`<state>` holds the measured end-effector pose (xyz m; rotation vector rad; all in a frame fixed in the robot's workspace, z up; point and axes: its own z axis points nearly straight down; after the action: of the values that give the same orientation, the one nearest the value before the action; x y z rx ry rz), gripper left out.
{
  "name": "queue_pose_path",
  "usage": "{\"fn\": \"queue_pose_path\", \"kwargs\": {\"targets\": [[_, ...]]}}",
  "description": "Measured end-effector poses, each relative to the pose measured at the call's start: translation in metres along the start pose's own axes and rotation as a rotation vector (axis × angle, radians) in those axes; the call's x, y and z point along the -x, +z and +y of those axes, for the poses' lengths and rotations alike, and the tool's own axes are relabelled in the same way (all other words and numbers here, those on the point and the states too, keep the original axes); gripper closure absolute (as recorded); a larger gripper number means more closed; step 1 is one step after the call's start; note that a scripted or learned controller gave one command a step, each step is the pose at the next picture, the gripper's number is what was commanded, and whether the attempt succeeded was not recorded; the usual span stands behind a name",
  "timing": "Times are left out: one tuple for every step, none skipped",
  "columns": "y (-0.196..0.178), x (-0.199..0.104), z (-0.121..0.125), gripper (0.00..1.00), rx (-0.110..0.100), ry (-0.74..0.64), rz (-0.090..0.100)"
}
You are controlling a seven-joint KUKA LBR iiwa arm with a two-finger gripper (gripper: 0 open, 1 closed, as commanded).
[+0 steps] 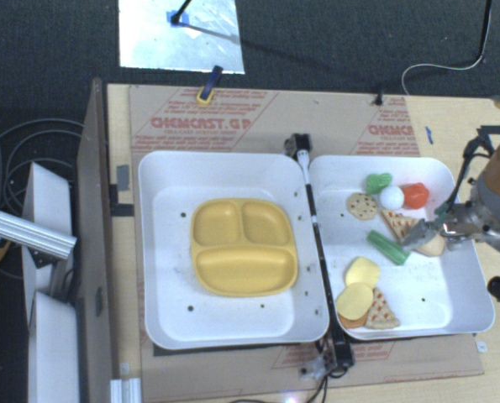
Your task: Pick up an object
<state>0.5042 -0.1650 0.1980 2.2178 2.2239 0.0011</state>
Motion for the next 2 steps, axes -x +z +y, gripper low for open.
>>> {"fn": "queue_pose_path", "kwargs": {"targets": [[0.038,0.009,0.108,0.00,0.006,-0.005,-0.001],[0.117,0.015,0.087,0.00,-0.003,0.003,0.000]]}}
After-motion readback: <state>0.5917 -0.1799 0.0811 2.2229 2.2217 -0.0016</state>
